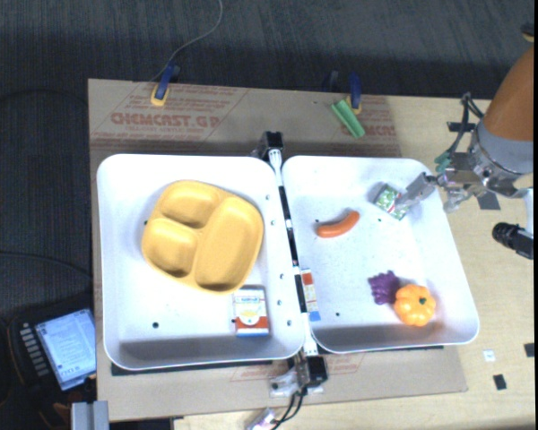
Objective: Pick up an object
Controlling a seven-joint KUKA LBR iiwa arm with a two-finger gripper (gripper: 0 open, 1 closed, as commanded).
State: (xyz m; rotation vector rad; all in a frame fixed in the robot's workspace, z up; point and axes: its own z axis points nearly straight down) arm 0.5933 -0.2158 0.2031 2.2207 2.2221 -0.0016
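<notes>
From my remote station I see the gripper (pixel 428 186) reaching in over the right rim of the right bin (pixel 448 240), its fingers closed on a small green-and-white packet (pixel 390 200) near that bin's far right corner. The grey arm (pixel 507 141) with its orange band stands off the bin's right edge, above the bare bench (pixel 507 330). Just left of the packet, toward the bin's middle, lies an orange-red sausage (pixel 337 224), apart from it. At the near right corner a purple grape bunch (pixel 385 287) touches a small orange pumpkin (pixel 415 304). In the left bin (pixel 117 267) a yellow three-part tray (pixel 202 234) takes up the centre, and a little white-and-orange carton (pixel 250 312) stands upright by the near rim, close to the divider. A green marker (pixel 348 118) rests on the cardboard sheet (pixel 161 119) beyond the bins' far edges, well clear of the arm.
</notes>
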